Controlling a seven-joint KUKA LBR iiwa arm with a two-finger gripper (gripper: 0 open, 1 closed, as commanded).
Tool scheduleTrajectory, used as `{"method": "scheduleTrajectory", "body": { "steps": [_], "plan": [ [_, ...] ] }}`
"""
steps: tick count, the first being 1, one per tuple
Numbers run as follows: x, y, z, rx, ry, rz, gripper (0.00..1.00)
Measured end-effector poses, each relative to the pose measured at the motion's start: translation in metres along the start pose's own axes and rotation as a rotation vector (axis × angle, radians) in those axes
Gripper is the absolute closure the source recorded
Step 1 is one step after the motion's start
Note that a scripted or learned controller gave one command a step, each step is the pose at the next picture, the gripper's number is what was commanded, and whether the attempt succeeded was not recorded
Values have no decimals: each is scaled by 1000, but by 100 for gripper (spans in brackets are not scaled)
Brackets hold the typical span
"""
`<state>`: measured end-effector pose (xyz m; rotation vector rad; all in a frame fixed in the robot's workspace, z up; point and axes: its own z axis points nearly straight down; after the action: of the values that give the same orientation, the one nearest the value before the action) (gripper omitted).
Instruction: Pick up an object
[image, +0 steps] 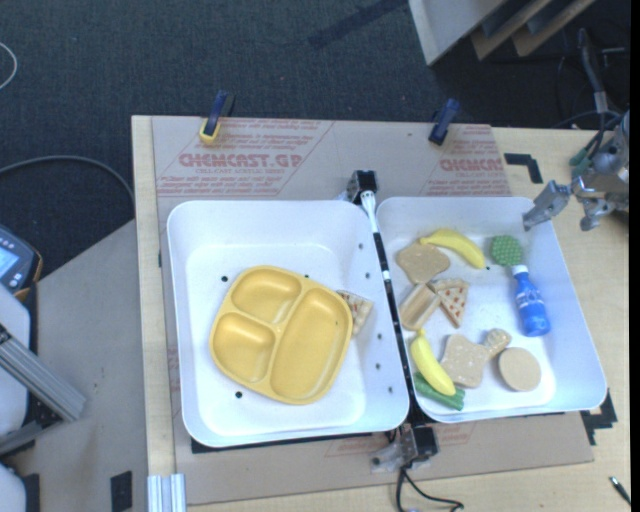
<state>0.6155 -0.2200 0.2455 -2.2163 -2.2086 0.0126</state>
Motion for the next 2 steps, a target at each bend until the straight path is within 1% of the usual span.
{"method": "scheduleTrajectory", "body": {
  "steps": [1,2],
  "plan": [
    [1,2,-9,-14,-3,-4,0],
    [9,7,49,-9,-1,-5,0]
  ]
}}
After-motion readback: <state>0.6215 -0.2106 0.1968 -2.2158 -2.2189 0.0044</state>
